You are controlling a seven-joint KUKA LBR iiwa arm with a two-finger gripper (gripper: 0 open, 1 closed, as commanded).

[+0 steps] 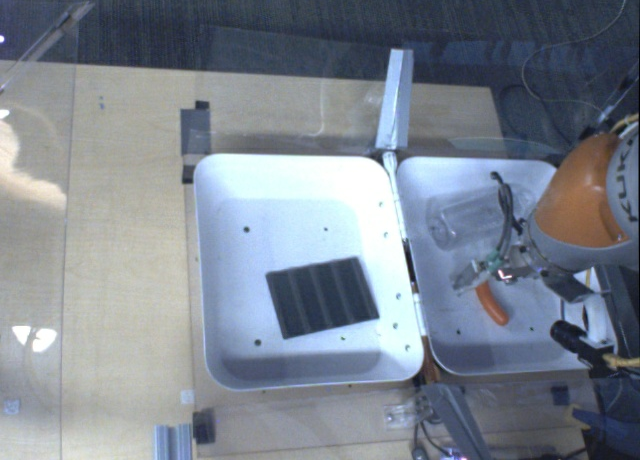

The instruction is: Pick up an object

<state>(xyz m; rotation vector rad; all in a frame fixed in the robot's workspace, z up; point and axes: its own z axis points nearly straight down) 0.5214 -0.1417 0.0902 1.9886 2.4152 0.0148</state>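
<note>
In the right bin (455,353) an orange carrot-shaped object (491,305) lies near the middle. A clear plastic cup (462,220) lies on its side toward the bin's back. My gripper (487,272) hangs low in this bin, just above the orange object's upper end and in front of the cup. Nothing shows between its tips. A dark ridged rectangular mat (322,296) rests flat in the left bin (230,248).
The arm's orange band (585,198) and grey wrist fill the right bin's right side. A metal divider post (394,98) stands behind the gap between the bins. Cables and black fittings (580,340) lie by the right bin's front right corner.
</note>
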